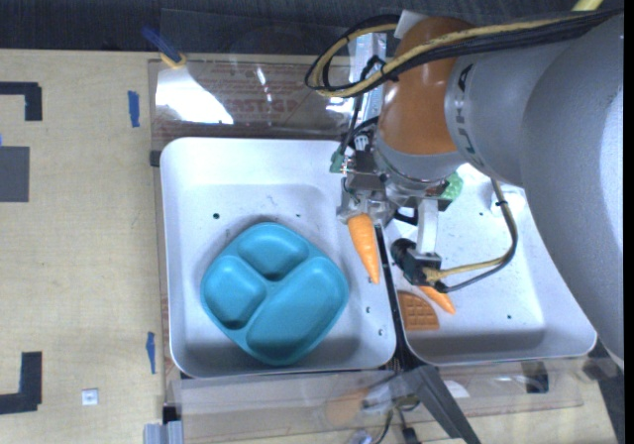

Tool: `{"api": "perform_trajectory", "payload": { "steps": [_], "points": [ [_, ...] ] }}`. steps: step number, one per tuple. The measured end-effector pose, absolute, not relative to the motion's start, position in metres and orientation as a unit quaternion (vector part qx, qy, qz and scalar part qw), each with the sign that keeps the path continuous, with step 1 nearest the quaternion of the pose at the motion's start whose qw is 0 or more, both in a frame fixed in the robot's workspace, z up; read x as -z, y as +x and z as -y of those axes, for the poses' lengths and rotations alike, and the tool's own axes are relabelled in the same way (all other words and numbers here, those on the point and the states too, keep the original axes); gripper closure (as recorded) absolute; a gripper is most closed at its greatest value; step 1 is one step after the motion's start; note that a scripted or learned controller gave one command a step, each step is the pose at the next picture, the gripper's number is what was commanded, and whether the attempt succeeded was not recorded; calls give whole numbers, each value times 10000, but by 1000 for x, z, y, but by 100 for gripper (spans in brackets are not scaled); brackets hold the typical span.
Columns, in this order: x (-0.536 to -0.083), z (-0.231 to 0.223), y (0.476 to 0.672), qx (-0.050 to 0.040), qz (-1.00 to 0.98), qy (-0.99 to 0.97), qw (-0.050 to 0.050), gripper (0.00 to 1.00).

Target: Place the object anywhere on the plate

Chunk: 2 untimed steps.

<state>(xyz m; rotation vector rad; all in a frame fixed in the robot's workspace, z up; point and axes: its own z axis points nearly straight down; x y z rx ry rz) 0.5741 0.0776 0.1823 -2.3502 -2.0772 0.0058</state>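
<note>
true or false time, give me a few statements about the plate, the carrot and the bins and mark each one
1. The blue plastic divided plate lies in the left white bin. True.
2. The orange toy carrot lies flat on the plate. False: it hangs point down under the gripper, to the right of the plate, near the wall between the bins.
3. The plate has three compartments. True.
4. The plate holds a waffle. False: the brown waffle-like piece lies in the right white bin.
5. The arm's orange band sits above the left edge of the left bin. False: it is over the back of the bins, near where they meet.
</note>
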Motion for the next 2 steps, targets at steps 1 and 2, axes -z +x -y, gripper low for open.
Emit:
{"api": "perform_trajectory", "payload": {
  "steps": [1, 2],
  "points": [
    [-119, -136, 500, -17, 7037, -7105, 21, 100],
    [-119, -135, 501, -16, 7034, -7108, 22, 0]
  ]
}}
